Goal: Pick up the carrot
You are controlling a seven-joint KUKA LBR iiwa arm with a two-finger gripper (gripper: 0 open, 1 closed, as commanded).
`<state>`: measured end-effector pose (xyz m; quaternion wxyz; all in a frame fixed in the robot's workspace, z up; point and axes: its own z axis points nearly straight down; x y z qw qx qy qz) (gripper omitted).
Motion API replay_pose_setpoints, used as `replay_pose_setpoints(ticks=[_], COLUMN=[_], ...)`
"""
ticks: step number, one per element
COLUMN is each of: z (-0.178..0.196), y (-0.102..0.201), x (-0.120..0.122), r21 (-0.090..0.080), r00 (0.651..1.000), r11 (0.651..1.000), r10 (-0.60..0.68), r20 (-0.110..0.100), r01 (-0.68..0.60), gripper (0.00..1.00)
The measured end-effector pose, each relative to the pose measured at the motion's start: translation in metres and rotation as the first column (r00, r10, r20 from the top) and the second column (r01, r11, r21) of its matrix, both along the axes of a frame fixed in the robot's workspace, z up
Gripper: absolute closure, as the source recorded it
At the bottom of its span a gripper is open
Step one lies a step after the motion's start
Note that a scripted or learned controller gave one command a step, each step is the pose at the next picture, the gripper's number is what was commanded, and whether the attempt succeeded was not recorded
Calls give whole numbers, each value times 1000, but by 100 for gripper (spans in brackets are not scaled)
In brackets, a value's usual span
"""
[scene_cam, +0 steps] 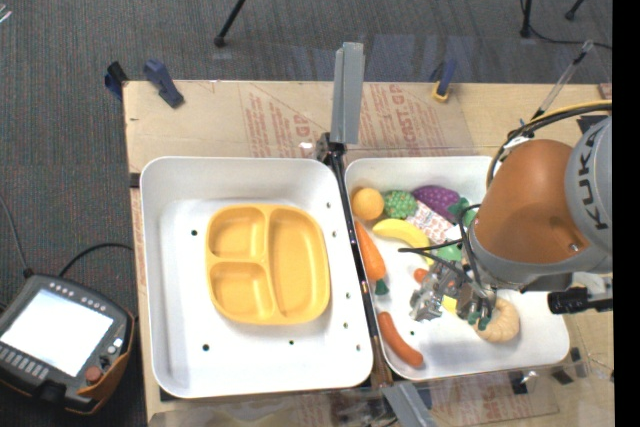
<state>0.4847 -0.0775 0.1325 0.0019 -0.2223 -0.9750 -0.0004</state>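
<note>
I see the carrot (372, 257) lying in the right bin (530, 355), hard against that bin's 9 o'clock wall, its green tip pointing toward 5 o'clock. At its 12 o'clock sits an orange (367, 203), just beside it; a banana (400, 233) lies at its 2 o'clock, close by. A sausage (400, 340) rests at its 5 o'clock, apart from it, with bare white floor between the two.

My gripper (440, 300) hangs over the middle of the right bin, at the carrot's 3 o'clock and apart from it; from here I can't tell how wide it stands or whether it has hold of anything. A bread roll (500, 323) lies just at its 3 o'clock.

The left bin (170, 215) carries a yellow divided plate (268, 263) in its centre, with bare floor all round the plate out to the rim.
</note>
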Motion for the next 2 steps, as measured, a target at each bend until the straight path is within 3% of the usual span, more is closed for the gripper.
replay_pose_setpoints(ticks=[1, 2], z=[117, 113], y=[-54, -52], x=[10, 8], r21=[-3, -1], r00=[996, 996], r11=[996, 996], r10=[-93, -90], r20=[14, 3], r01=[93, 90], gripper=[100, 0])
